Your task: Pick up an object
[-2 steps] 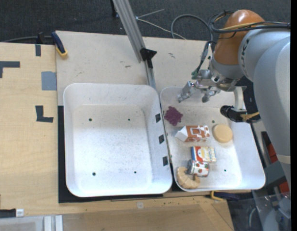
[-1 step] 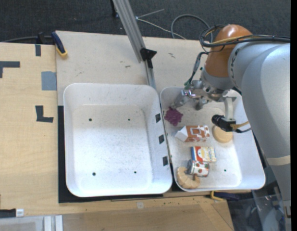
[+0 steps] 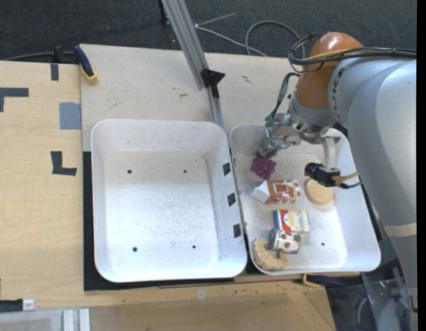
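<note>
**Gripper low over the purple piece in the right bin**

The gripper [image 3: 270, 145] hangs near the right bin's [image 3: 351, 254] far left corner, fingertips just above or touching a small purple object [image 3: 263, 165]. Whether the fingers are spread or closed cannot be told. The purple piece looks soft and light, likely to squash; a pinch across its middle should do. Nearer the bin's centre lies an orange-and-white carton [image 3: 280, 192], light and stiff. By the right wall sits a tan disc [image 3: 320, 194]. Toward the near edge lie a second carton [image 3: 290, 221] and a tan lump [image 3: 269, 256].
</note>
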Controlling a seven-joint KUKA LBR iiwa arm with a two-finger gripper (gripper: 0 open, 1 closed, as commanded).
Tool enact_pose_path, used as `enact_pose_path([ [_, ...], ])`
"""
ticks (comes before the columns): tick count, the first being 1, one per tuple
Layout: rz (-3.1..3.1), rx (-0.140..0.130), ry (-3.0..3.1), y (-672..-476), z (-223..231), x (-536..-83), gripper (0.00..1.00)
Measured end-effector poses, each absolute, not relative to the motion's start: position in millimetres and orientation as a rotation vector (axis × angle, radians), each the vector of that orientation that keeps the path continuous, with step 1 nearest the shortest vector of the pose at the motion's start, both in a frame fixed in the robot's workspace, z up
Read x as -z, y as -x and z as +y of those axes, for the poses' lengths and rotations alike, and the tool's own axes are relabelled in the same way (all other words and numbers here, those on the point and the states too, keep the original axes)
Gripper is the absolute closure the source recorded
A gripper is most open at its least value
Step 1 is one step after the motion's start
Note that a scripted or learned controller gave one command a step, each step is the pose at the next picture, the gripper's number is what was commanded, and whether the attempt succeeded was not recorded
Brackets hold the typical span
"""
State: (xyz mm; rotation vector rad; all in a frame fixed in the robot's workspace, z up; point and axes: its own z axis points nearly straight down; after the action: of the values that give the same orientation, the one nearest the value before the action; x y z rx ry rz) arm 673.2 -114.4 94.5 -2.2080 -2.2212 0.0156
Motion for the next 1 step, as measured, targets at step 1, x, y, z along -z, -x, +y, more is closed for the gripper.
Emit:
enact_pose_path([
  [1, -2.224, -0.002, 2.219, -670.6, -121.2, -149.2, 1.0],
])
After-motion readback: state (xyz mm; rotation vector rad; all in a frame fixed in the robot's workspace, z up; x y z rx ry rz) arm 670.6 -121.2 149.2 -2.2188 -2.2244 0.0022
